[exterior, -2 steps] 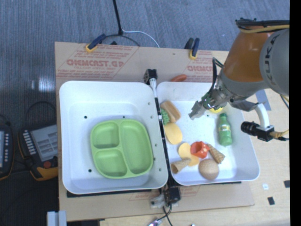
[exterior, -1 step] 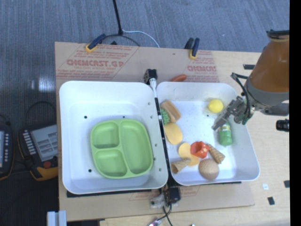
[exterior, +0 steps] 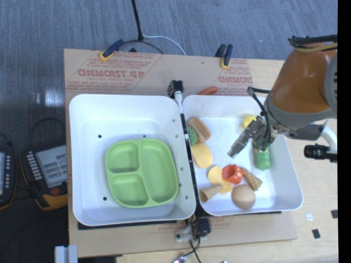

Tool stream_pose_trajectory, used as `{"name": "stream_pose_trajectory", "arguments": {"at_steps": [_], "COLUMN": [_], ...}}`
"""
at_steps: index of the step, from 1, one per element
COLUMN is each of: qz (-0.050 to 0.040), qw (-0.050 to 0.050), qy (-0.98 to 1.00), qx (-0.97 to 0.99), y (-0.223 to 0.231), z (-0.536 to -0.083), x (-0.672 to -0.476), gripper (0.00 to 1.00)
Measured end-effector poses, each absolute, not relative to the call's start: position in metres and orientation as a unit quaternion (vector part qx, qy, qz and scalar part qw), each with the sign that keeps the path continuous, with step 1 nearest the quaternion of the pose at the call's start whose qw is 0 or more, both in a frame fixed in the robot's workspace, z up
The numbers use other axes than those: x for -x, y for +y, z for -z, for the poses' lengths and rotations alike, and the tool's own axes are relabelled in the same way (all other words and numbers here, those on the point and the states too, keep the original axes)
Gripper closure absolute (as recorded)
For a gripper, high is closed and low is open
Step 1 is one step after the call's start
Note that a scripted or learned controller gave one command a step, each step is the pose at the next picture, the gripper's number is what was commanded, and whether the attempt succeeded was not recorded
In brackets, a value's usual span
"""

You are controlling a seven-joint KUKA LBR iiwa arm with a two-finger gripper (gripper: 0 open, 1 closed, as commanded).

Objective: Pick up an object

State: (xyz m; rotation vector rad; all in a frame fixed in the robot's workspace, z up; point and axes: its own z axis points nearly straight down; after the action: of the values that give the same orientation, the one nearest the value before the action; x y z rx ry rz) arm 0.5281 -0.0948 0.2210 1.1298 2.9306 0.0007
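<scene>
Camera view: tool (exterior: pixel 241 144) above red toy (exterior: pixel 233 173), apart

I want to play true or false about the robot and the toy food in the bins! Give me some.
1. The green tray sits in the left bin. True.
2. The toy food is piled on the green tray. False: it lies in the right bin.
3. The end effector hangs over the right bin. True.
4. The green toy is in the left bin. False: it is in the right bin.
</scene>
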Motion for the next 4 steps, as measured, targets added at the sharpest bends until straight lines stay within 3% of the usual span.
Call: {"name": "stream_pose_trajectory", "arguments": {"at_steps": [1, 2, 3, 4], "qz": [-0.0002, 0.0003, -0.0003, 0.0011], "qw": [0.001, 0.001, 0.001, 0.001], "qy": [0.97, 0.992, 0.964, 0.976], "qx": [-0.243, -0.128, -0.264, -0.218], "y": [-0.066, -0.138, -0.069, -0.186], "z": [-0.212, -0.186, -0.203, -0.171], "x": [-0.555, -0.574, -0.577, -0.6], "gripper": [1.0, 1.0, 1.0, 1.0]}}
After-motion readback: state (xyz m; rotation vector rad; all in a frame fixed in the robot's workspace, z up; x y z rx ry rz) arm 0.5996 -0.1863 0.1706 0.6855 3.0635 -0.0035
